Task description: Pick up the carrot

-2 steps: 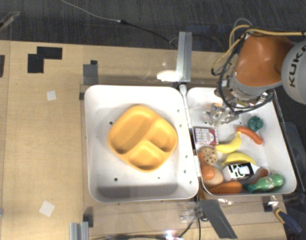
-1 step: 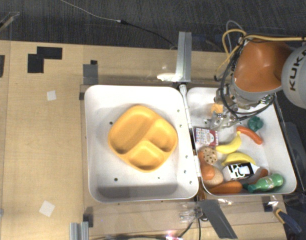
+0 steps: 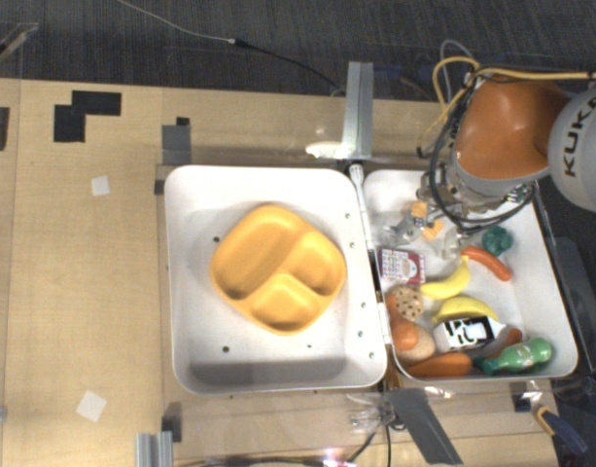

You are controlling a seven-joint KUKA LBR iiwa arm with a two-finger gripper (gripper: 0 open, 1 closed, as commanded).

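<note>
Two shallow white bins side by side: left bin holding a yellow divided tray, right bin crowded with toy food. Carrot in the right bin's upper right part, lying on a slant, orange body with a green top pointing toward the far wall; just beside the banana, close to the bin's right wall.

Gripper low over the right bin's upper left part, near the carrot but not on it, with the arm bulking above. Cannot tell whether spread or pressed together; too cluttered and shadowed under the wrist. Nothing seen held.

Probably a light, stiff plastic toy, smooth and tapered, so likely to slip or roll out of a loose pinch. Best taken across the thick middle of the orange body, square to its length, not at the narrow tip or the leafy end.

Little room: banana crowding one side, the wall not far on the other. More open floor toward the far wall, so safest coming straight down with the closing line set across the carrot, then lifting straight up.
</note>
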